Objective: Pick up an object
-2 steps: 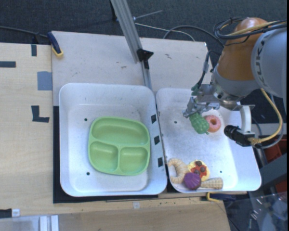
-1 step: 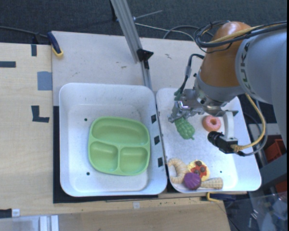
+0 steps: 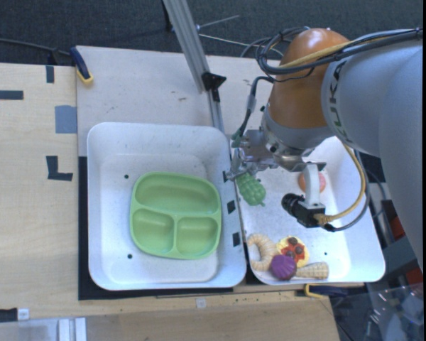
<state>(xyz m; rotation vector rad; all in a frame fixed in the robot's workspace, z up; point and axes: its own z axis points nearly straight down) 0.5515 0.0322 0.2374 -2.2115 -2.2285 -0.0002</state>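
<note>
**Figure: Arm over the right bin, tool next to a green toy**

The grey arm with its orange band reaches over the right bin point(image 3: 355, 261) on the desk point(image 3: 28, 190). The tool point(image 3: 243, 163) sits low at the bin's inner edge, close to the wall shared with the left bin point(image 3: 106, 261). A knobbly green toy point(image 3: 251, 189) lies just below the tool and appears to touch it; whether it is actually gripped cannot be told from this view, and the spread of the tool cannot be told either, since the wrist body covers it from above.

Other candidates lie further below the tool, clustered at the bin's near edge: a pale twisted pastry toy point(image 3: 261, 247), a purple round toy point(image 3: 282, 266), a pizza-slice toy point(image 3: 293, 249) and a cone-shaped piece point(image 3: 312, 269). A pinkish object point(image 3: 314, 183) lies to the right of the tool, partly hidden by a black fitting and cable. To the tool's left, in the other bin, rests a green divided plate point(image 3: 176, 215).

Progress, as a judgement: the approach looks complete and a grasp on the green toy is likely being attempted; a confirmed hold and a lift are left to do.

Writing: dark letters run along the arm casing point(image 3: 335, 94), too foreshortened to read. No other labels are legible.
</note>
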